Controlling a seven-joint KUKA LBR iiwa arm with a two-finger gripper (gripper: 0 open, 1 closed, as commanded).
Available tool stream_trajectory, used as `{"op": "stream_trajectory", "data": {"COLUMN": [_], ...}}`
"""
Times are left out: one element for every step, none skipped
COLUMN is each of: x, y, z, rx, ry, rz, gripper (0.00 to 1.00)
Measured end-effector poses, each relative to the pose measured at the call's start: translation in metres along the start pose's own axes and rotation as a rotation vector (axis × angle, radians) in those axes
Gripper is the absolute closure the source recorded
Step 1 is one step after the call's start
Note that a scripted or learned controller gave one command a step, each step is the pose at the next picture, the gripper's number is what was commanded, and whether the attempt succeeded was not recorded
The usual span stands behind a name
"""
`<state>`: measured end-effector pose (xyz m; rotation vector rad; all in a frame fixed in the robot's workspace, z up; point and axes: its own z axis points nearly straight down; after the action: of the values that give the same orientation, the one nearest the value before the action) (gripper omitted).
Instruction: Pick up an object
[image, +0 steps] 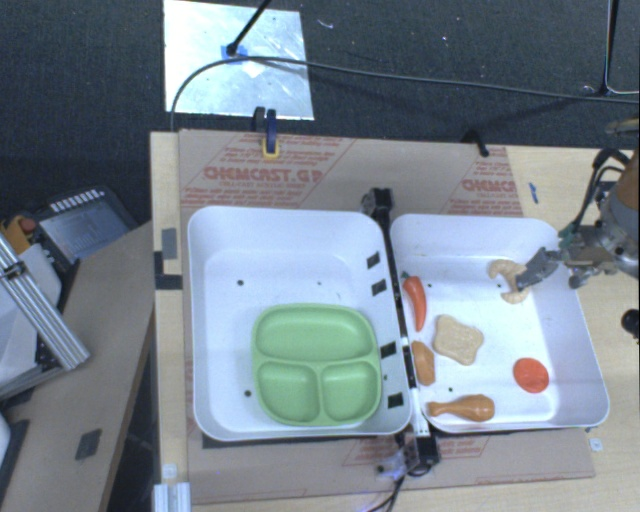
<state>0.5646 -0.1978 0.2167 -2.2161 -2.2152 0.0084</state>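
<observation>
Gripper (535, 268) at right edge of frame, touching pale piece (508, 280) in right bin (570, 330). Jaw state: you cannot tell. No lift confirmed; pick remains.

I have a single fixed camera, mounted above the tabletop (330, 160) and looking down at a slant. It sits far enough back that both white bins fit whole, the left bin (215, 240) and the right bin (570, 330), with the tabletop's edges and dark floor around them. The far side of the tabletop lies toward the top of the view. My arm (615, 225) enters from the right edge.
</observation>
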Motion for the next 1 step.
{"op": "stream_trajectory", "data": {"x": [0.0005], "y": [0.0027], "z": [-0.0061], "rx": [-0.011], "ry": [-0.002], "rz": [-0.003], "gripper": [0.0]}}
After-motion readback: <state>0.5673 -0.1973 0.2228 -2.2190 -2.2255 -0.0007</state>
